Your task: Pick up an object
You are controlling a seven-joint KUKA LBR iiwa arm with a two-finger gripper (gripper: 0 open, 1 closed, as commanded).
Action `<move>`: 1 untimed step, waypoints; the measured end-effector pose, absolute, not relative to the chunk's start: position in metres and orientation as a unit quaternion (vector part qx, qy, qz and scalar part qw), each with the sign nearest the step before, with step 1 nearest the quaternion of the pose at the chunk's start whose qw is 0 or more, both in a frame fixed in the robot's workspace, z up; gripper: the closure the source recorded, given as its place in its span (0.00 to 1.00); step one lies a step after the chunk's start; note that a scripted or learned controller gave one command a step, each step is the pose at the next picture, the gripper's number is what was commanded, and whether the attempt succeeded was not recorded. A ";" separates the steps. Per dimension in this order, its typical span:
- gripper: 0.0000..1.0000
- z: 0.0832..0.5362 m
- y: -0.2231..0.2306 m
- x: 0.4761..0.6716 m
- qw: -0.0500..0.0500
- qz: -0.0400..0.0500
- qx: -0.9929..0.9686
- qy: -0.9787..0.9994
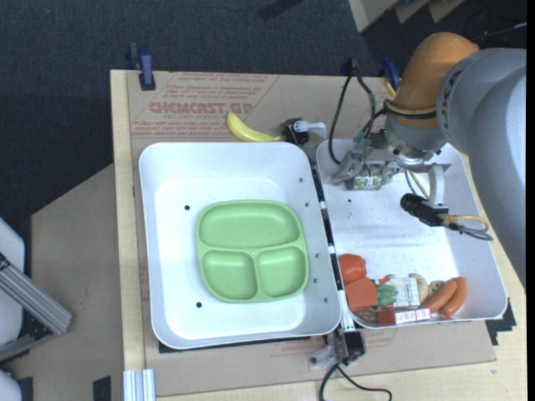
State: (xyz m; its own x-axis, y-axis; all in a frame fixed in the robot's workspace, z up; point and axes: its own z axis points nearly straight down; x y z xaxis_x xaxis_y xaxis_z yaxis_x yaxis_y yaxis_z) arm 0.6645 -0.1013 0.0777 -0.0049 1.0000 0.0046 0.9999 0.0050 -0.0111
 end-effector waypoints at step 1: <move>1.00 0.096 -0.105 0.667 0.000 -0.001 -0.707 -0.707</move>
